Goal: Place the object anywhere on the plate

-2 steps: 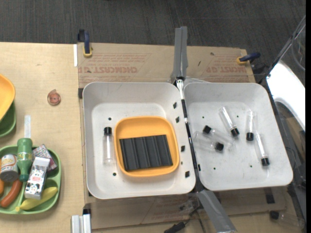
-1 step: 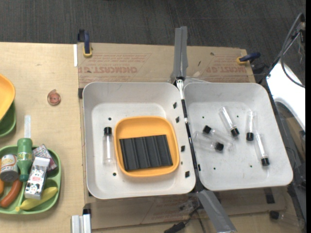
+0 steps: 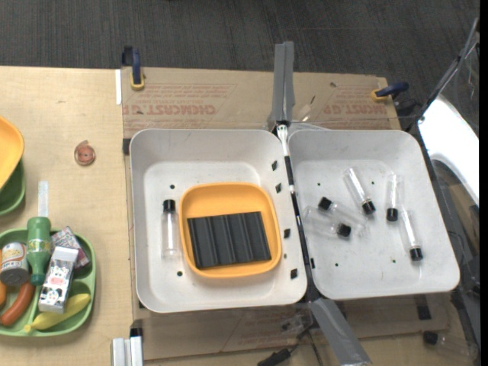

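Observation:
An orange square plate (image 3: 229, 194) with a dark ridged insert (image 3: 229, 239) lies in the middle of the left bin (image 3: 145, 280). Just left of the plate, a clear tube with a black cap (image 3: 169, 227) lies lengthwise on the bin floor, cap towards the back. The right bin (image 3: 366, 280) holds several more clear tubes with black caps, scattered apart: one near the centre (image 3: 358, 191), one at the right (image 3: 410, 235), and one close to the left wall (image 3: 329, 221).
Cardboard (image 3: 198, 101) lies under both bins, clamped at its back corners. On the wooden bench to the left sit a green tray of toy food (image 3: 46, 288), a yellow bowl (image 3: 8, 155) and a small pink disc (image 3: 85, 153).

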`<action>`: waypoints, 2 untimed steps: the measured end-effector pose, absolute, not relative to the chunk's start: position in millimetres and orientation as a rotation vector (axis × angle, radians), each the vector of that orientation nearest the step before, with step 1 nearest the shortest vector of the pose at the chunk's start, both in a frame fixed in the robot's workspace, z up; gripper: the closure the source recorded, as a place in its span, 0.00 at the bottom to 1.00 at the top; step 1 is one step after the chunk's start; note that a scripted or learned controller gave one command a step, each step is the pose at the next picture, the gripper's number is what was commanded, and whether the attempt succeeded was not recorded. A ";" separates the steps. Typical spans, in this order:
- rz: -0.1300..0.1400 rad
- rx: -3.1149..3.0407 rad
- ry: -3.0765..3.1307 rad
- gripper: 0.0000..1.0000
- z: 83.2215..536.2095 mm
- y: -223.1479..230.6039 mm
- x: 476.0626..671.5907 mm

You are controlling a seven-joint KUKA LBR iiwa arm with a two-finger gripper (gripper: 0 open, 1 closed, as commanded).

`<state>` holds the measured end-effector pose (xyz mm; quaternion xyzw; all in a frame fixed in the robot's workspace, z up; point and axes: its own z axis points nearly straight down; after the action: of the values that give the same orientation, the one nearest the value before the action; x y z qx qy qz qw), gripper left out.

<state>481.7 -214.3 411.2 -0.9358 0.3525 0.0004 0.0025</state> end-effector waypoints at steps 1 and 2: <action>-0.001 -3.103 0.440 0.00 408.0 -211.0 489.4; -0.001 -3.114 0.353 0.00 361.0 -215.4 486.6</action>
<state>486.6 -215.4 361.0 -0.9936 0.1127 -0.0004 0.0039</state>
